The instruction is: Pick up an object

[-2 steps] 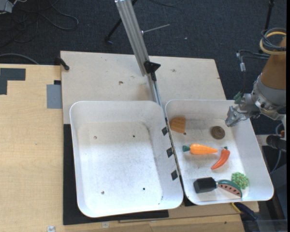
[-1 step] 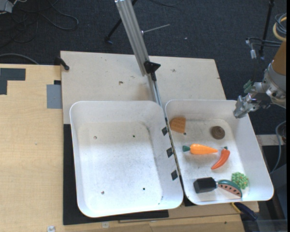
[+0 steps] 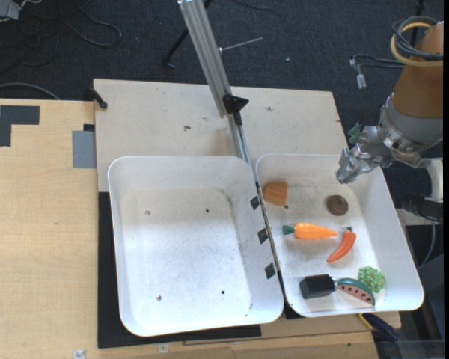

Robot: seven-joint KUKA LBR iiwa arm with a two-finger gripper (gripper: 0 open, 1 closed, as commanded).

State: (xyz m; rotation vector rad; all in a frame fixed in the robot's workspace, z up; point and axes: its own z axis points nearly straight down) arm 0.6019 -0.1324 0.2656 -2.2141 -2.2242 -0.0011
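Gripper (image 3: 349, 169) hangs above the right bin (image 3: 400, 253), just beside a round brown disc (image 3: 337, 205). Open or closed, I cannot tell; an orange carrot (image 3: 314, 232) lies below the disc.

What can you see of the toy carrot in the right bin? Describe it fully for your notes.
The carrot is a small orange toy, plastic by its look, with a green stub at its left end and a tapered tip pointing right. It lies flat, almost level across the view, near the middle of the right bin. The tip comes close to a red pepper; whether they touch cannot be told. Nothing grips it.
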